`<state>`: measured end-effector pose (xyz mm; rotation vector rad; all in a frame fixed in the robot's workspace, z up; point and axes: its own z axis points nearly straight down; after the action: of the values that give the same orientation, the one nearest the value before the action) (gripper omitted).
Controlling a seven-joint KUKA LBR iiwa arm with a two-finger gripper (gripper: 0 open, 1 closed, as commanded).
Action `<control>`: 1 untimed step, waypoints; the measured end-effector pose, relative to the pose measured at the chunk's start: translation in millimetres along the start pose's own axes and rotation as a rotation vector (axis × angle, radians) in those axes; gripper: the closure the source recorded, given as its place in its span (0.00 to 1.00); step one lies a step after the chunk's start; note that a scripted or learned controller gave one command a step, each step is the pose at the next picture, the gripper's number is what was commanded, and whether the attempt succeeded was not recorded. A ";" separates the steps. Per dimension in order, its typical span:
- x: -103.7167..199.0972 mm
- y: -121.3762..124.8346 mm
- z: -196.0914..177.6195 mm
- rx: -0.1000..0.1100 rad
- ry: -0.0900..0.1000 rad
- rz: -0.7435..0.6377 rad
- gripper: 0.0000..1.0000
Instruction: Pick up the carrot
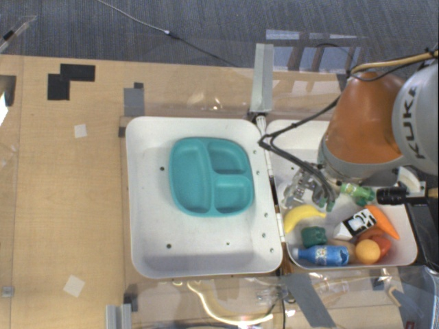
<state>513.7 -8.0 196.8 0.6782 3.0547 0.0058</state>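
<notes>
The carrot (381, 219) lay slantwise in the right bin (409, 255), green top toward the arm (370, 115), crowded by an orange ball (368, 251) and a black-and-white block (361, 221). The tool (309, 192) hung above the banana (302, 216), beside the carrot, not on it; whether it was open I cannot tell. A teal plate (210, 177) sat in the left bin (147, 252).

One fixed camera looks down aslant on both bins (137, 184).
</notes>
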 end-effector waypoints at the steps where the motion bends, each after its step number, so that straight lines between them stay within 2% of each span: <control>1: -7.1 -21.1 -188.8 -0.002 -0.007 0.060 1.00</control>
<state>508.8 -30.3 385.5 0.7672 3.0263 0.0071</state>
